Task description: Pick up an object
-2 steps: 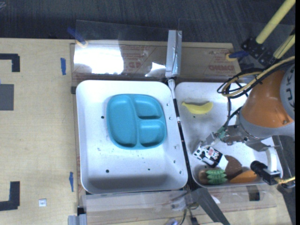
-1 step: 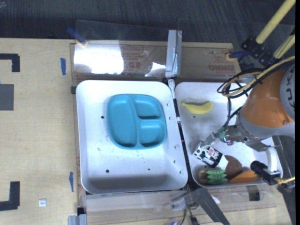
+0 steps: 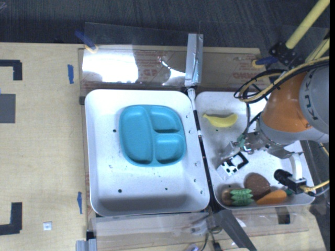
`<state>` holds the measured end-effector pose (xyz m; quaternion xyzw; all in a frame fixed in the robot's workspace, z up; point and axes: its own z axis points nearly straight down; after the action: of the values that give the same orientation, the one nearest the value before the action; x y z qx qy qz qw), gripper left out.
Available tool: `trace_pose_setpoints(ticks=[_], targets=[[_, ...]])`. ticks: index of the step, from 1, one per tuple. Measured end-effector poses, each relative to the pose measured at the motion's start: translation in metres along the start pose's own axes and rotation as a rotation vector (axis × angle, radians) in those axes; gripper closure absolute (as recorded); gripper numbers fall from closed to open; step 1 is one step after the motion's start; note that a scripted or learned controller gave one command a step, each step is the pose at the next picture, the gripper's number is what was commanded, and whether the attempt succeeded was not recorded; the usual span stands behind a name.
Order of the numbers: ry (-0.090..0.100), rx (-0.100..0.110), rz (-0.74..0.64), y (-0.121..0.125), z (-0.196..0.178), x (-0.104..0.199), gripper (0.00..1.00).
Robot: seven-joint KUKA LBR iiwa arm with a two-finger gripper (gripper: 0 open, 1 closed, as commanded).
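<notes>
Your two-finger gripper (image 3: 234,151) hangs low over the middle of the right-hand shallow white bin (image 3: 250,101). From this slant you cannot tell whether it is apart or together, and nothing shows clamped in it. Treat the step in hand as the approach and the choice of target.

The closest candidate is the curved yellow banana (image 3: 221,120). It lies alone on bare floor near the bin's far side, just beyond the gripper and apart from everything else. I judge it the better pick: come down over its middle, close across its narrow width rather than along the curve, and lift straight up before you swing away.

The other things crowd the near edge of that bin. There is a rounded brown potato-like lump (image 3: 257,182), a ridged green piece (image 3: 241,195) touching its near-left side, and an orange carrot-shaped piece (image 3: 272,196) beside them, close to the wall. Going there risks nudging neighbours or catching the wall.

A small black-and-white checkered patch (image 3: 233,164) sits just beside the gripper. It may be a tag on the tool rather than a loose item, so do not aim for it.

The left-hand shallow white bin (image 3: 104,171) holds a light-blue divided plastic plate (image 3: 152,135), lying flat near its middle, well apart from the gripper
</notes>
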<state>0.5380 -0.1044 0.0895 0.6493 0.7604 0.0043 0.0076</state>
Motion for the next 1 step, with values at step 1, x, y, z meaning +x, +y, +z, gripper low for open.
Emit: trace_pose_setpoints(ticks=[1], targets=[[0.004,0.010,0.133,0.0024,-0.0980,0.0225,0.00]])
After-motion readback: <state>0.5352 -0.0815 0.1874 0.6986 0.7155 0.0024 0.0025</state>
